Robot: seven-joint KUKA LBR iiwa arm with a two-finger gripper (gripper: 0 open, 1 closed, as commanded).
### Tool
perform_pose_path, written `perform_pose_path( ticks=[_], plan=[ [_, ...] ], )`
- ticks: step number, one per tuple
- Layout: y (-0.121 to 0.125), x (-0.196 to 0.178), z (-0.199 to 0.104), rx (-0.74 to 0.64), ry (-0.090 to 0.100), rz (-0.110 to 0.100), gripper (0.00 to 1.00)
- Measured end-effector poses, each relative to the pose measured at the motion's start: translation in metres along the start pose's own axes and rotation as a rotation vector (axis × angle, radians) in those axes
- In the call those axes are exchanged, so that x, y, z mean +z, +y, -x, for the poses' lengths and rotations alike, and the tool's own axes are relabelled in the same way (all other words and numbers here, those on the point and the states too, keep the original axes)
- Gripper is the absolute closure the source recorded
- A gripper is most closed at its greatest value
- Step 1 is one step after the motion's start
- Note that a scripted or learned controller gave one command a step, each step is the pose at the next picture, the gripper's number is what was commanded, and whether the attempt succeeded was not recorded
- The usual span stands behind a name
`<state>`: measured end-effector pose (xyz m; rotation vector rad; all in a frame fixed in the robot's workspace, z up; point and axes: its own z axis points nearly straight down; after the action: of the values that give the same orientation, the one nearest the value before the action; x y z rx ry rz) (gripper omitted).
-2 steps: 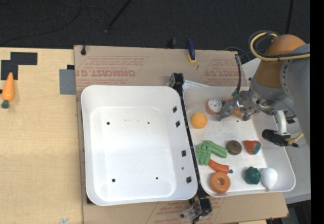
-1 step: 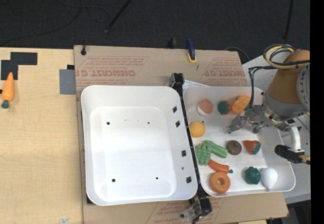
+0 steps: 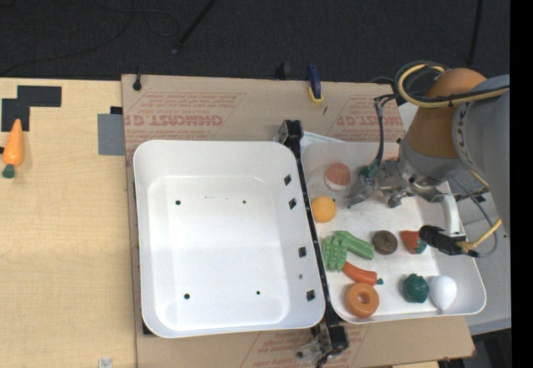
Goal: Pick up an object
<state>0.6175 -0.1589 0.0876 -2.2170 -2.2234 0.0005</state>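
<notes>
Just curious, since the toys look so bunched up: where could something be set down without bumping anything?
The left bin shows bare white floor wall to wall. The right bin is crowded: ball, green toy, ring, and the hand above them.

My grey metal arm [image 3: 487, 129] wears an orange band [image 3: 437, 121], with yellow and black cables [image 3: 414, 77] looped above it.

Arm [image 3: 466, 129]: grey, orange band above the wrist; reached in from the right, bent downward. Gripper [image 3: 366, 190]: dark, low, pointed left; wrapped in yellow and black cables.
</notes>
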Motion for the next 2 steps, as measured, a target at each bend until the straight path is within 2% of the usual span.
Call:
perform_pose_path(
  ticks=[1, 2],
  plan=[
    [0.0269, 0.0003, -0.0587, 0.000, 0.000, -0.001, 0.00],
    [0.0250, -0.0086, -0.0573, 0.000, 0.001, -0.008, 1.00]
  ],
)
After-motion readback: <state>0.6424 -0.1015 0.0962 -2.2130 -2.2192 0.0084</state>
